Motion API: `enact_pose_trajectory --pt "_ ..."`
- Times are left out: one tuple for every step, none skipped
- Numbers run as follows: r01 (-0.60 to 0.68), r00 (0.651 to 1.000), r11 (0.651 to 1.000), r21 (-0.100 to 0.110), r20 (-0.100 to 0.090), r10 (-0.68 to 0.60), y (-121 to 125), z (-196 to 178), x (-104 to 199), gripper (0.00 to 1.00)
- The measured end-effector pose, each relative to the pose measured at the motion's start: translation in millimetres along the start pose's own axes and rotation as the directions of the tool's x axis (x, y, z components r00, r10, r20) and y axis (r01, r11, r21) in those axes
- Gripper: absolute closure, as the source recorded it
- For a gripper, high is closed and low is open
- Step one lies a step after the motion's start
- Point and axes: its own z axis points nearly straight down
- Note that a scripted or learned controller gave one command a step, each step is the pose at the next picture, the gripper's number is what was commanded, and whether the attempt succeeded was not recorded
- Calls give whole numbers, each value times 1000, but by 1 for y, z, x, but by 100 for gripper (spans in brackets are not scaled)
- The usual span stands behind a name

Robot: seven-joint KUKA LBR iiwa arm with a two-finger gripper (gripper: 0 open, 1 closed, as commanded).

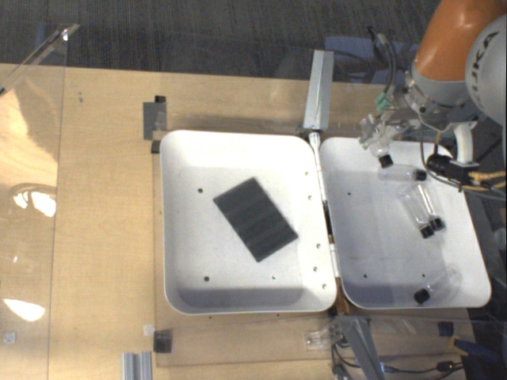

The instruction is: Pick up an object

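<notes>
A dark grey ribbed rectangular pad [255, 218] lies flat and turned at an angle in the middle of the left bin [182, 291]. Several clear plastic tubes with black caps lie in the right bin [372, 291]: one [421, 209] right of centre, one [437, 285] at the front right corner, one [405, 175] toward the back. My gripper [378, 135] hangs over the back left corner of the right bin, below the orange band [455, 22]. A small black cap [386, 161] shows just under it; whether it is held is unclear.
A grey metal bar [319, 89] stands behind the seam between the bins. Cables [459, 172] trail from the wrist over the right bin's back right edge. A black bracket [155, 117] sits at the left bin's back left corner. Wooden bench surface [79, 212] lies left.
</notes>
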Motion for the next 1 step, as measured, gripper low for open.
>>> enact_pose_trajectory --pt "49 999 999 3 0 -49 -1 -33 3 100"
